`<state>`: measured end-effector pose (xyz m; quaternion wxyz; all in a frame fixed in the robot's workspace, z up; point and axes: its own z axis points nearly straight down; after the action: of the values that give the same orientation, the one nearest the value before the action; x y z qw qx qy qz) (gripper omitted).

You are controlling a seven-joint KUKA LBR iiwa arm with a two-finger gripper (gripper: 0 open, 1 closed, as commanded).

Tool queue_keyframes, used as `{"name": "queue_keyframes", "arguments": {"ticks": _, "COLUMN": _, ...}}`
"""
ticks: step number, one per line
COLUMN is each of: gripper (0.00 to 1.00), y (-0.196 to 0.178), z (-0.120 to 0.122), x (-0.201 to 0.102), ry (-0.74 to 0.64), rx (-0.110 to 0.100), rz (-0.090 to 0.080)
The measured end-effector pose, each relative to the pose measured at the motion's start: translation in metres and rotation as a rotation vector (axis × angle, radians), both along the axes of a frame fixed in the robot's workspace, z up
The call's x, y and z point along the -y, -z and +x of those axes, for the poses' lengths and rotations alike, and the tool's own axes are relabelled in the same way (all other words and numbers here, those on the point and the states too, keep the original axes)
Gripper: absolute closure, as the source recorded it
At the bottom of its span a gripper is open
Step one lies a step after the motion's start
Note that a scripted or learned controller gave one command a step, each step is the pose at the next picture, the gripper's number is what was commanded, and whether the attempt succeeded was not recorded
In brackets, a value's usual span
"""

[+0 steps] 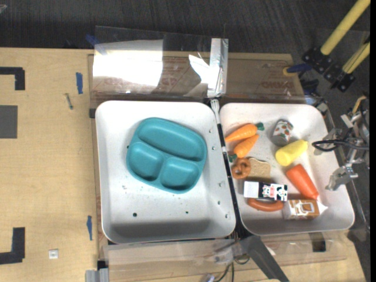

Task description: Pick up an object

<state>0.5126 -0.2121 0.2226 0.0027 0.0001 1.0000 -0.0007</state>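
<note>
The right bin holds several toy foods. Two orange carrots with green tops lie at its back left. A grey pebble-like piece with red and green marks sits at the back, and a yellow piece lies just in front of it. An orange cone-shaped carrot lies right of centre. A brown pretzel rests beside a tan bread slice. A white and black milk carton lies over a red sausage. A small brown box sits at the front.
The left bin holds a teal divided plate. A clear plastic sheet stands behind the bins. Cables and a metal clamp hang at the right bin's right rim. Yellow bars cross the top right corner.
</note>
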Motion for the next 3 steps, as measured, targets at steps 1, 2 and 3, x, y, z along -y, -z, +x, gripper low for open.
{"name": "queue_keyframes", "arguments": {"ticks": 1, "gripper": 0.00, "y": 0.102, "z": -0.024, "x": 0.001, "ry": 0.013, "rx": 0.017, "rz": -0.007}}
{"name": "queue_keyframes", "arguments": {"ticks": 2, "gripper": 0.00, "y": 0.087, "z": -0.031, "x": 0.012, "ry": -0.337, "rx": 0.004, "rz": -0.004}}
{"name": "queue_keyframes", "arguments": {"ticks": 3, "gripper": 0.00, "y": 0.073, "z": -0.024, "x": 0.008, "ry": -0.636, "rx": 0.003, "rz": -0.004}}
